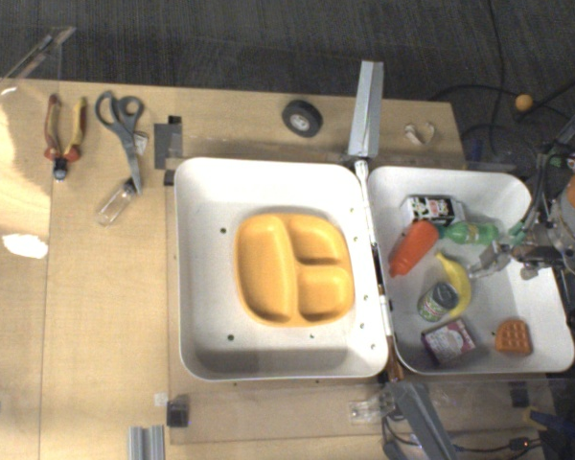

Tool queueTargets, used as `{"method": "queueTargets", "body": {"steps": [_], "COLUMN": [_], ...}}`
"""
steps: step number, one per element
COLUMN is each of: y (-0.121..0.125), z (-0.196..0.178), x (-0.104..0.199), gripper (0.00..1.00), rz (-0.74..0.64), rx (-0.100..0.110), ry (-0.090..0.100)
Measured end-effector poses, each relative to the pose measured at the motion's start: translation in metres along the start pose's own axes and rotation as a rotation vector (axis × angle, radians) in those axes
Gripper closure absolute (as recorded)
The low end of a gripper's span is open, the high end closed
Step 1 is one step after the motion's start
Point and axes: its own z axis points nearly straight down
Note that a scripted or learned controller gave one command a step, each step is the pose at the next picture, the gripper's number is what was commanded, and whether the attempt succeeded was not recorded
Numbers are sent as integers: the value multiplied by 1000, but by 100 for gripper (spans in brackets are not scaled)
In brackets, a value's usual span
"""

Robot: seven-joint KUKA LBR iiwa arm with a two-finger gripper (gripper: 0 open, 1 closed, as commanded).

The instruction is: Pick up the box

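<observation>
The right bin [546, 353] holds two boxes. A small purple box [448, 341] lies near the front wall, and a black and white box [431, 206] lies at the back left. My gripper [506, 261] hangs over the bin's right half, just right of the banana [454, 278] and below the green bottle [471, 231]. It is above and to the right of the purple box and apart from both boxes. Nothing shows held in it. The arm [570, 209] enters from the right edge.
Also in the right bin are an orange carrot [414, 245], a round can [438, 301] and an orange waffle [514, 336]. The left bin [201, 257] holds a yellow divided plate [293, 266]. Scissors [125, 127], pliers [63, 134] and a tape roll [303, 118] lie on the bench behind.
</observation>
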Motion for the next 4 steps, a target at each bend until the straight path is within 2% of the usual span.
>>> {"method": "queueTargets", "body": {"steps": [1,2,3,4], "y": [-5,64,132,37], "z": [90,117,122,102], "x": [42,51,29,63], "gripper": [0,0,0,0], "rz": [-47,-150,-237,-277], "rx": [-3,-10,50,-3], "ry": [0,-2,18,0]}}
